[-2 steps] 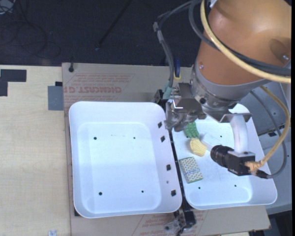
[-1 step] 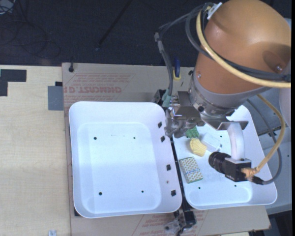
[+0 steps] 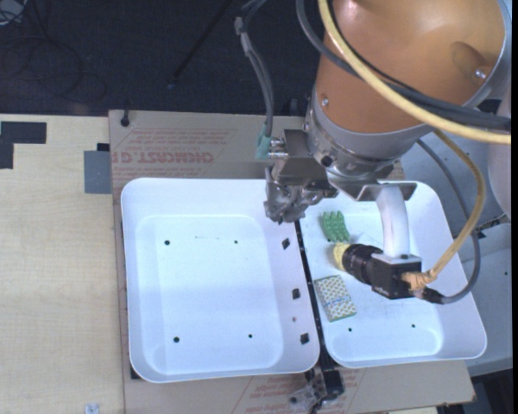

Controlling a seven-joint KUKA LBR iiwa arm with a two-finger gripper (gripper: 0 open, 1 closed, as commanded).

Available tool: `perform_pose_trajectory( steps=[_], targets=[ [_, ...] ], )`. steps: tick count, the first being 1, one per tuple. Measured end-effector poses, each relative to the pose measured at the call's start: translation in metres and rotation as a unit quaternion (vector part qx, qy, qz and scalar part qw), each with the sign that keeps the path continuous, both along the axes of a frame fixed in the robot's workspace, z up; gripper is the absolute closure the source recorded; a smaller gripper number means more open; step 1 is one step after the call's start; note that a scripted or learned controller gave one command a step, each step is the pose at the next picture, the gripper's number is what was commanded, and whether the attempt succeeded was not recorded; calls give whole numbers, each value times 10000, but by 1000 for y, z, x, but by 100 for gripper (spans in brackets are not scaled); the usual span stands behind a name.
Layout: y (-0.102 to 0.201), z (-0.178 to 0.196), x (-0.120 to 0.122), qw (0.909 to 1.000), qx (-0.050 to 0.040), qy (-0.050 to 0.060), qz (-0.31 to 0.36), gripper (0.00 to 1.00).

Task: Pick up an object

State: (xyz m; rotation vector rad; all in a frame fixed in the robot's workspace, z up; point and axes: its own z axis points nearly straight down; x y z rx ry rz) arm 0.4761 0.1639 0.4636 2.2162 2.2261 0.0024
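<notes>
My gripper (image 3: pixel 284 203) hangs over the back end of the seam between the two white bins, under the big orange and grey wrist. A small green ridged object (image 3: pixel 334 225) lies in the right bin (image 3: pixel 449 335), just to the right of the gripper. Nearer the front of that bin, close to its left wall, lies a flat rectangular pad with a fine green-and-white pattern (image 3: pixel 335 297). I see nothing gripped.
The left bin (image 3: pixel 131 274) sits beside the right one on a brown board (image 3: pixel 198 141). The arm's bulk covers the back of the right bin. A pale wooden bench top (image 3: pixel 43 274) stretches to the left.
</notes>
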Motion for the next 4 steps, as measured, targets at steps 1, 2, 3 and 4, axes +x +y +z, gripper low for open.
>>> perform_pose_trajectory(
  steps=[1, 2, 3, 4],
  targets=[
    [42, 42, 0, 10000, -1, 4, -1, 100],
    [64, 75, 0, 10000, -3, 11, -10, 100],
    [66, 83, -1, 10000, -20, 46, 30, 100],
    [66, 83, -1, 10000, -22, 52, 33, 0]
  ],
)
